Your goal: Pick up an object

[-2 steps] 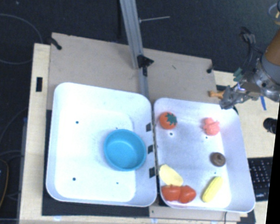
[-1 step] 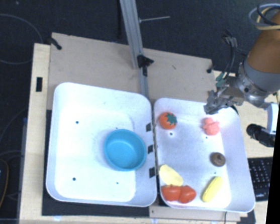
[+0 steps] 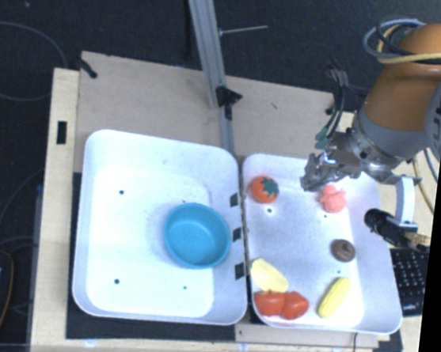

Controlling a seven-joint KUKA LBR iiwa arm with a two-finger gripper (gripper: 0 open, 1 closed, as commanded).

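My gripper [image 3: 314, 179] hangs over the back of the right bin [image 3: 309, 230], just left of a pink toy [image 3: 332, 198] and apart from it. An orange tomato-like toy [image 3: 264, 189] lies at the bin's back left. A brown round piece [image 3: 343, 250] sits near the right wall. At the front lie a yellow piece [image 3: 269, 277], a red pepper-like toy [image 3: 281, 304] and a yellow corn-like toy [image 3: 334, 296]. I see nothing held under the gripper.
The left bin [image 3: 122, 199] holds a blue bowl [image 3: 196, 235] near its right side. A grey metal post [image 3: 210, 50] rises behind the bins. A keyboard [image 3: 409, 274] lies right of the right bin.
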